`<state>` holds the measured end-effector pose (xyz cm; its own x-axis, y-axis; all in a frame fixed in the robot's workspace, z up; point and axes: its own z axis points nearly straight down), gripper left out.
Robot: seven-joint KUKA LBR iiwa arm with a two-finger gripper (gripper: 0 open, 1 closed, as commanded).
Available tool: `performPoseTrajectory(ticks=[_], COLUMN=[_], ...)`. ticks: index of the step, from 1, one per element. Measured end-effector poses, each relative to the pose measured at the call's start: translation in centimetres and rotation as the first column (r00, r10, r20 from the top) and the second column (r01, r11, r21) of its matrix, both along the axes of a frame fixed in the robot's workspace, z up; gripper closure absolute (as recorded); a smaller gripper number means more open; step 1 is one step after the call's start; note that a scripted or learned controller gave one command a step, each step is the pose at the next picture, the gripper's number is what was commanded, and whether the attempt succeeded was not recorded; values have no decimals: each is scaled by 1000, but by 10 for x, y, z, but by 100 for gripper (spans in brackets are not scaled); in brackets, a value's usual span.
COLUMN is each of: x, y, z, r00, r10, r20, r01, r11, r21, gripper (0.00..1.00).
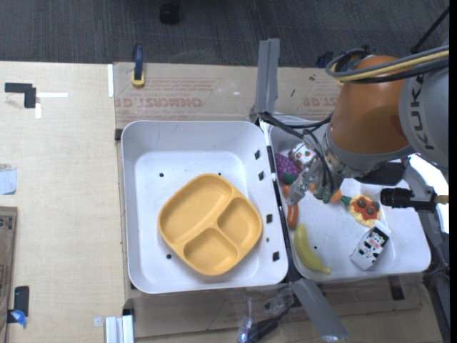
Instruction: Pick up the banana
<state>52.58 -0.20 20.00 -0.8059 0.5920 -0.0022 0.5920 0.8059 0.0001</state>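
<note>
— Where does the arm (389, 106) sit?

— It comes in from the right of the camera view, its broad orange band bulking large near the top right, with a grey link beside it at the edge.

— And the wrist?

— It slants down and to the left from under the orange band, ending in the hand (308, 181), a cluster of metal parts with cables looping around it.

— Are the fingers parted or together?

— Too cluttered and small to tell.

— Does it carry anything?

— Nothing can be made out between the fingers.
</note>
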Motion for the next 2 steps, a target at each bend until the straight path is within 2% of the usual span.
performPoseTrajectory(ticks=[1,2], x=[-48,-48], y=[-70,-69], z=[-9,-9], r00=[991,991], r10=[132,131], r20=[-3,-2], r01=[-132,-131], r11=[991,991], r21=[1,1], gripper=[100,0])
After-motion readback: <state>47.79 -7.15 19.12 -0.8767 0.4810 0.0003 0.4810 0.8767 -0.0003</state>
